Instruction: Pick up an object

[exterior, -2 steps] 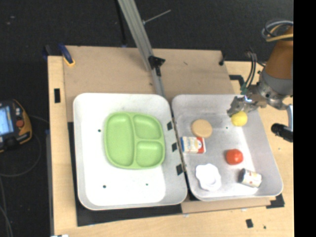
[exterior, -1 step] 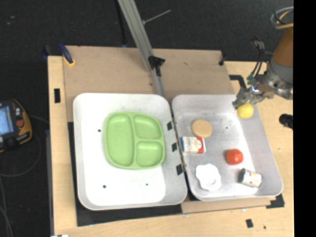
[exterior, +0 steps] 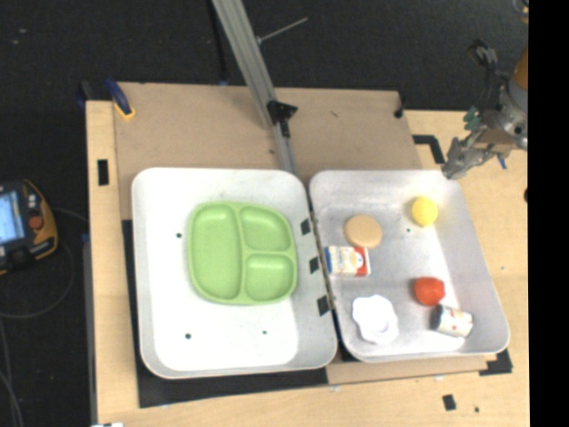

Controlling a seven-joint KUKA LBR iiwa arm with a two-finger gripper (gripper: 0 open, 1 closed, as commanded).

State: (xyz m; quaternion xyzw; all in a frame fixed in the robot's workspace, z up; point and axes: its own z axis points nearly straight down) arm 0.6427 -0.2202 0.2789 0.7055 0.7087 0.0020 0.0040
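- The gripper [exterior: 462, 160] is being held at the upper right, over the bench just outside the far right corner of the right bin [exterior: 484, 265]; whether it is released or clenched cannot be told.
- Nothing is being seen carried beneath it.
- A yellow ball [exterior: 425, 210] is lying in the right bin nearest the gripper, with a tan round object [exterior: 364, 231] to its left.
- A small red-and-white carton [exterior: 348, 261] is resting just below the tan object.
- A red ball [exterior: 429, 290], a white cup-like object [exterior: 374, 318] and a small white box [exterior: 453, 321] are lying toward the near side.
- A green divided plate [exterior: 241, 253] is being borne by the left bin [exterior: 160, 327].
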